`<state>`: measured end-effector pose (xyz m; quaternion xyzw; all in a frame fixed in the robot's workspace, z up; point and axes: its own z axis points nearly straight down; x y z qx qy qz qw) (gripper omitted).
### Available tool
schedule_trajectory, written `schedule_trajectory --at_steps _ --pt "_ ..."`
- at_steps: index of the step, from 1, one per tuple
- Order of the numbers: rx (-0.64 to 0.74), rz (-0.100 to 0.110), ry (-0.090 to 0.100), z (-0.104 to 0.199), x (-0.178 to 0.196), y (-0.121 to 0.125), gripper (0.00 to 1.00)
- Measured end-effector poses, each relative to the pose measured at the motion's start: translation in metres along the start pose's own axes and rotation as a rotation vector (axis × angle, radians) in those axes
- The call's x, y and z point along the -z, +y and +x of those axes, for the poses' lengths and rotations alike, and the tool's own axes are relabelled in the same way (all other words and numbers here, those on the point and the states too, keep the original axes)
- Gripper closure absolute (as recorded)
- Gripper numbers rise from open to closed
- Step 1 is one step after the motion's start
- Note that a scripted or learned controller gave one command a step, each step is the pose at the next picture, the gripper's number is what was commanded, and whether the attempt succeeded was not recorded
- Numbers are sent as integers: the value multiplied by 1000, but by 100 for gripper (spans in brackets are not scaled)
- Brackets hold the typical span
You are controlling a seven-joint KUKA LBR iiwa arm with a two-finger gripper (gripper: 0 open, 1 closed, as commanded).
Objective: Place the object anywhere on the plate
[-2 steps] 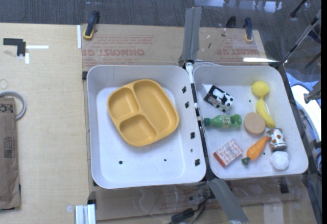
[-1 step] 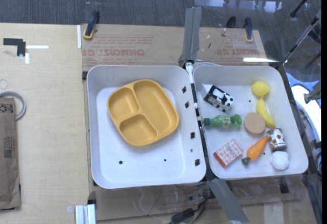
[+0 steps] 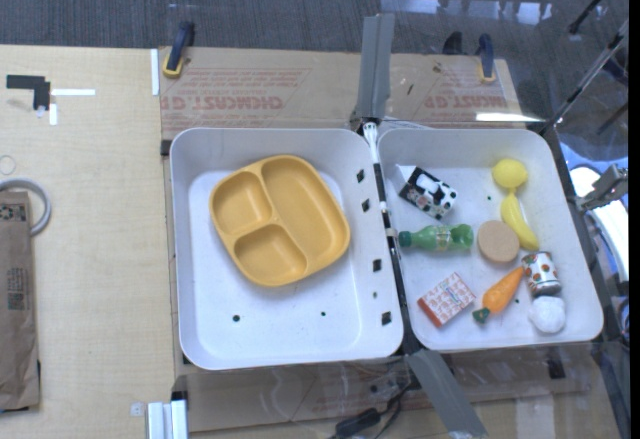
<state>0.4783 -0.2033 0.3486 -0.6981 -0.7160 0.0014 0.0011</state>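
From above, the yellow three-compartment plastic plate (image 3: pixel 279 219) lies bare in the left white bin (image 3: pixel 200 327), while the candidate objects crowd the right white bin (image 3: pixel 580 327): a green bottle (image 3: pixel 436 239), orange carrot (image 3: pixel 503 292), yellow banana (image 3: pixel 516 219) and lemon (image 3: pixel 509 173). Whichever is picked must travel left over the shared rim, the plate's long axis running diagonally. I cannot tell the hand's state, since nothing here settles whether it is released or clenched.

Blue clamps (image 3: pixel 180 42) (on cardboard (image 3: pixel 265 92)), brown paper bag (image 3: pixel 17 292)
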Motion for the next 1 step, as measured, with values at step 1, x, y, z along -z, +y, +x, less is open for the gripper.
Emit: schedule_trajectory --at_steps 1 --pt "0 0 0 0 0 0 0"
